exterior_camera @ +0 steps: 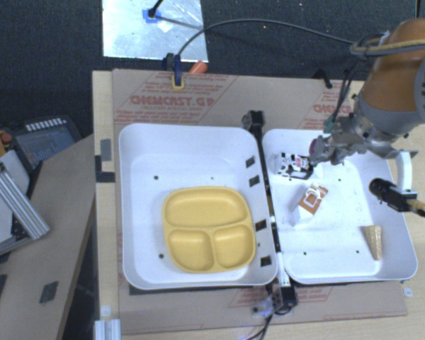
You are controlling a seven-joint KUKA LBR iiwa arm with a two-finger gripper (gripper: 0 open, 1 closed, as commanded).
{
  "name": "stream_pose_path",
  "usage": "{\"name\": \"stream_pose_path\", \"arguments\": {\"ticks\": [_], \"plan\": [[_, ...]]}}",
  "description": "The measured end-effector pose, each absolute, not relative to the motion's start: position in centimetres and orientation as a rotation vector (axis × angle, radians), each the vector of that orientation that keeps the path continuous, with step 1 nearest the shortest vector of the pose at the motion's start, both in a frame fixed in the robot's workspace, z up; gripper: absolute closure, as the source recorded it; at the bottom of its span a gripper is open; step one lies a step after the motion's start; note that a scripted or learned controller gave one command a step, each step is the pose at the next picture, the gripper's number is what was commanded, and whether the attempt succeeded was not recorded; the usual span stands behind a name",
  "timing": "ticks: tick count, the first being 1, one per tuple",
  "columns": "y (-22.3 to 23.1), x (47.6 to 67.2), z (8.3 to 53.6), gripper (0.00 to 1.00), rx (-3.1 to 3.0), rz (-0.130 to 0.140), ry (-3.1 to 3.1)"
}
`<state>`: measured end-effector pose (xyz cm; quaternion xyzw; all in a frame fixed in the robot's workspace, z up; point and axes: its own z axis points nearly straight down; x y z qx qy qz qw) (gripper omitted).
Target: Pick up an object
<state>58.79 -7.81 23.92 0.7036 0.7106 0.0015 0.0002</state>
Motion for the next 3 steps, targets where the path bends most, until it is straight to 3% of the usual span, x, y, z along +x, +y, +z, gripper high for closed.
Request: {"name": "stream_pose_path", "arguments": {"ticks": [1,2,3], "plan": [[-2.7,59.4,24.6,1.0,2.21,0.004,2.233],[2.2,58.7,24.5,1.0,2.211,0.002,2.233],[7.2,60.0,24.1,1.0,2.211,0.005,2.232]]}}
